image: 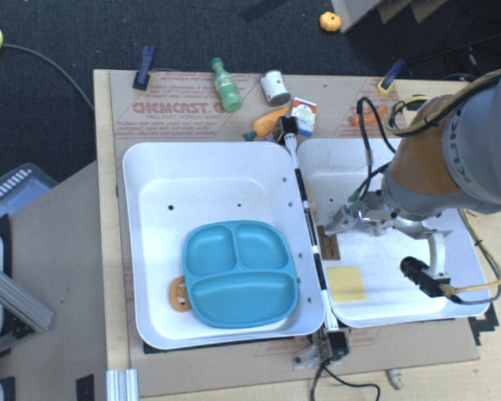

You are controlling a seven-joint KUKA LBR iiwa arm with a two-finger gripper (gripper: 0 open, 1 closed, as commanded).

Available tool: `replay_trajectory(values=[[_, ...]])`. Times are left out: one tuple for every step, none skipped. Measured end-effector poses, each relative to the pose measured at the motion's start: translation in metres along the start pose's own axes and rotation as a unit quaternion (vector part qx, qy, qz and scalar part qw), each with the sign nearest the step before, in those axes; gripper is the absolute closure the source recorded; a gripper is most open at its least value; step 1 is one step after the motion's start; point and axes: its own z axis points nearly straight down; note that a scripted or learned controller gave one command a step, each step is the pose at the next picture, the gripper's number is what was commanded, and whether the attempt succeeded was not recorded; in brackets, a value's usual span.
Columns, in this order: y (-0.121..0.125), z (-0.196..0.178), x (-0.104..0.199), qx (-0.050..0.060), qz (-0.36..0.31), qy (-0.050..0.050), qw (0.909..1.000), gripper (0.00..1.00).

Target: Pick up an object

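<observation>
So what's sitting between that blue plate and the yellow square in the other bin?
In the camera view, only bin walls: the blue plate and the yellow square lie in separate bins, parted by the two adjoining white rims with a dark strip along them.

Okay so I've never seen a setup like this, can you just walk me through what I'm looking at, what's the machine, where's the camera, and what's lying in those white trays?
One camera looks down at a slant on a bench with two shallow white bins. The big grey shape with an orange band on the right is a robot arm reaching over the right bin. Its hand hangs low near that bin's left wall; I can't tell from here whether it holds anything. A yellow square sponge lies in that bin. The left bin holds a blue divided plate with a small brown item tucked at its left edge. Behind the bins, on the board, lie a green bottle, a small can and a carrot-like toy.
</observation>
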Motion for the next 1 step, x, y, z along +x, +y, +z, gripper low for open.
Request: replay_trajectory(values=[[-0.01,-0.0002,-0.0011,0.0,0.0,0.0,1.0,0.0]])
